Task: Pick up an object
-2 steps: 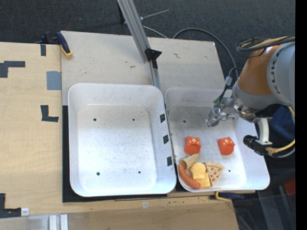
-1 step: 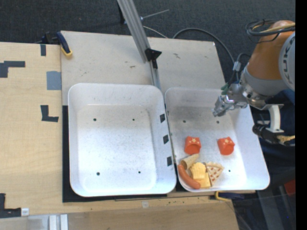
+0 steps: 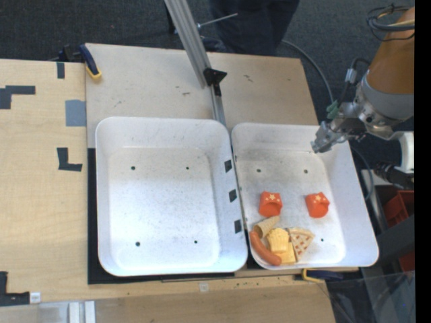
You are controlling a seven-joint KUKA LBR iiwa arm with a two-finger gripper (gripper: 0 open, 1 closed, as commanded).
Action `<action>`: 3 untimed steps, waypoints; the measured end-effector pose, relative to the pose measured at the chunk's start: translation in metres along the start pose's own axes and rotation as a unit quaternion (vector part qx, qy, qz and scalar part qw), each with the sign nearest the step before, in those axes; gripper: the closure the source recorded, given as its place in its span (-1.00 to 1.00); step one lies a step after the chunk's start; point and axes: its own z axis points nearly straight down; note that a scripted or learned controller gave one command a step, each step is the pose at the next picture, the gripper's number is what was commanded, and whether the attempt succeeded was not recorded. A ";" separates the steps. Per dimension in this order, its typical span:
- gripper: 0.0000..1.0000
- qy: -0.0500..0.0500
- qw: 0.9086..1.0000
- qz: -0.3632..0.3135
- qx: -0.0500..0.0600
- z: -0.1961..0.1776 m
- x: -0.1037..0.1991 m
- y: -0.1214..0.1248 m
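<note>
At the near edge of the right bin [image 3: 350,247], around six o'clock in the picture, a small heap of toy food lies together: a hot dog [image 3: 264,249] along the bin's near left corner, a yellow cheese block [image 3: 281,246] touching it, a pizza slice [image 3: 302,239] just to the cheese's right, and a tan cone-shaped piece [image 3: 267,225] at the heap's far side. Just beyond the heap, toward twelve o'clock, an orange block [image 3: 270,203] stands near the cone, and a second orange block [image 3: 317,204] sits apart at its three o'clock. The left bin [image 3: 111,180] lies beside the right one, their rims touching, both on the wooden desk [image 3: 40,180]. Farther back, at the right bin's far right corner, roughly two o'clock in the picture, the gripper [image 3: 322,142] hangs over the rim, well apart from all the toys; whether the jaws are wide or narrow I cannot tell. Nothing shows between them. A metal pole [image 3: 192,39] rises beyond the bins.
</note>
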 end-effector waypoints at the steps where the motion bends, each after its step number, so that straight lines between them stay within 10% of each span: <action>1: 1.00 0.001 1.000 -0.002 0.004 0.021 0.052 -0.002; 3: 1.00 0.002 1.000 -0.003 0.005 0.044 0.154 -0.004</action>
